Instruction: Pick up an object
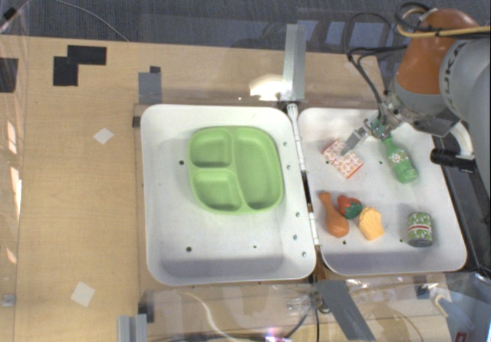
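Gripper (367, 133) hangs over the far part of the right bin (453, 256), its two fingers spread apart with nothing between them. One fingertip reaches toward the red-and-white patterned packet (342, 159); the other sits just beside the cap end of the green bottle (400, 163). Packet lies flat, left of the bottle, the two apart from each other.

Remaining candidates lie nearer in the same bin: an orange drumstick-shaped toy (334, 217), a small red-and-green piece (350, 207) touching it, a yellow corn-like toy (371, 224) just beside those, and a green-labelled can (419, 228) well to the right, standing alone. Left bin (161, 256) holds a green divided tray (233, 169).

Assessment: the approach stage is in hand and no object is secured. For a sound grasp, the fingers should commit to one target rather than straddle the gap between packet and bottle. The bottle offers a rounded body; closing across its width, centred on it, appears the safer choice. The flat packet risks slipping under the fingertips.
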Action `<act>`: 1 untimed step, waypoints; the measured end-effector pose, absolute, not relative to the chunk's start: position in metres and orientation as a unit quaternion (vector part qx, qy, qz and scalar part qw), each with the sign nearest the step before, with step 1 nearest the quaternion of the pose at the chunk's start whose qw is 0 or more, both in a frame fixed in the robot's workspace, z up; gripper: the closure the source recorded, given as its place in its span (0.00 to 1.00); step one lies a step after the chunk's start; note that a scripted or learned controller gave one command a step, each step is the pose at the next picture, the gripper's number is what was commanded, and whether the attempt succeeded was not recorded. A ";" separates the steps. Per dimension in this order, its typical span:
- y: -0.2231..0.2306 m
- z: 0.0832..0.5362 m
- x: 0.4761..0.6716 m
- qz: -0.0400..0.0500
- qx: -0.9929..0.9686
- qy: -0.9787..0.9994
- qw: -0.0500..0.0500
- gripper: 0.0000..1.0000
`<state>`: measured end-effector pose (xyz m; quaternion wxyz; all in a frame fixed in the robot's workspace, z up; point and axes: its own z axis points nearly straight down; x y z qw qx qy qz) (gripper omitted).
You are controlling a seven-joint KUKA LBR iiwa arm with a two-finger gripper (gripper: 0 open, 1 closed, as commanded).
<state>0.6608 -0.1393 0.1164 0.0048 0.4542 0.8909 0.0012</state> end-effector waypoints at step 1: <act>-0.090 0.088 0.620 0.003 0.618 0.786 0.004 0.00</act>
